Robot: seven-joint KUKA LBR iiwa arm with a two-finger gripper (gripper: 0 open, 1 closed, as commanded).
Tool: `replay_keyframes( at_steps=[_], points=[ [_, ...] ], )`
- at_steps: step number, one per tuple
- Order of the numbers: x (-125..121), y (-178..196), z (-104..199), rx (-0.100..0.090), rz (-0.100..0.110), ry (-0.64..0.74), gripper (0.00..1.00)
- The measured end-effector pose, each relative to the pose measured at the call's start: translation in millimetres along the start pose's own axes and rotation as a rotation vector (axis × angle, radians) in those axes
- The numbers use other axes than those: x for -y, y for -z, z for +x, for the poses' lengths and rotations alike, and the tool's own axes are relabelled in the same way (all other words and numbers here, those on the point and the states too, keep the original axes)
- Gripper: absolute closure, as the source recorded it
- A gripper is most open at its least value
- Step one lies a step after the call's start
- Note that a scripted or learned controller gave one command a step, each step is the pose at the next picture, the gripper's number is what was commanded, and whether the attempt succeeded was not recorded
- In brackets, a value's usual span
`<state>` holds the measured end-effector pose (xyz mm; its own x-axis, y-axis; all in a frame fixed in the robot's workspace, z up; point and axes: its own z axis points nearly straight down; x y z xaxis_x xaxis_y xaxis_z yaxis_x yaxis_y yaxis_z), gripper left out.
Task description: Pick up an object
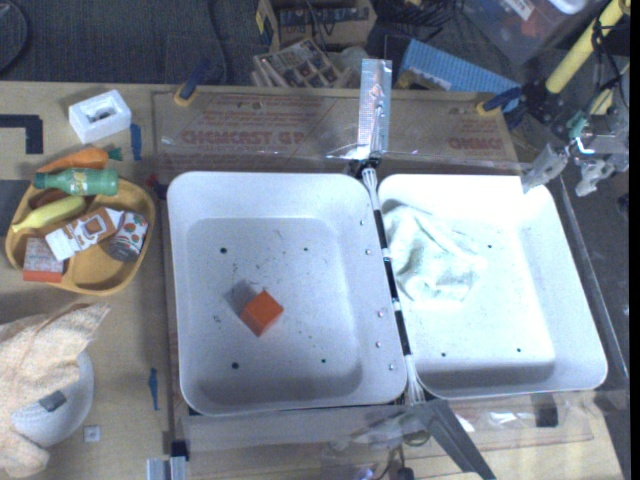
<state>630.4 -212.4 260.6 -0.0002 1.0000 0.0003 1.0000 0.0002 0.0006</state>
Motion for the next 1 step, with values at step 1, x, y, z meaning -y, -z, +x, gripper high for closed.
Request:
replay_keyframes(
  at_steps=[1],
  points=[
    [62.0, -105.7, -11.5, 0.001, 0.0, -0.162, 0.0]
  ],
)
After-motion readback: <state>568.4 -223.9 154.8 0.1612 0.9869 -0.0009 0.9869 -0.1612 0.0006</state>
